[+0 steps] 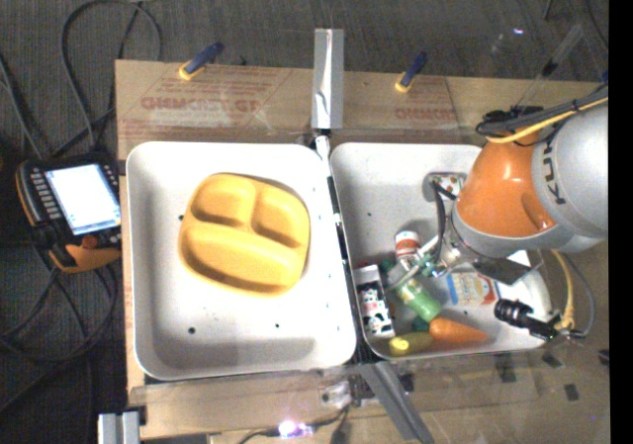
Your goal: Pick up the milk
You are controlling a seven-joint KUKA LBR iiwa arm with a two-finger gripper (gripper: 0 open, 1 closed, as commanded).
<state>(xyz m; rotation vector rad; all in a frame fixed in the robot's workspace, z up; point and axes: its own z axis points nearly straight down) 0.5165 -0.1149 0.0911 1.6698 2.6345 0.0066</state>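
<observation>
Arm: I see it reaching in from the right, wrist bent down over the right bin [396, 167].
Gripper [423, 264]: low among the items; I cannot tell its state.
Milk [373, 309]: small cow-print carton against the right bin's left wall, near its front edge.
Right bin: also a green bottle [419, 302], carrot [457, 333].
Left bin [158, 333]: yellow divided tray [245, 231] at centre.

— That tray [247, 232] in the left bin [148, 333] is a yolk yellow, and both bins are plain white.

— And the milk [373, 311]?

— White with black cow patches. Beside it lie a green bottle [419, 300] and an orange carrot [457, 333]. The arm [539, 185] is grey, banded orange.
</observation>
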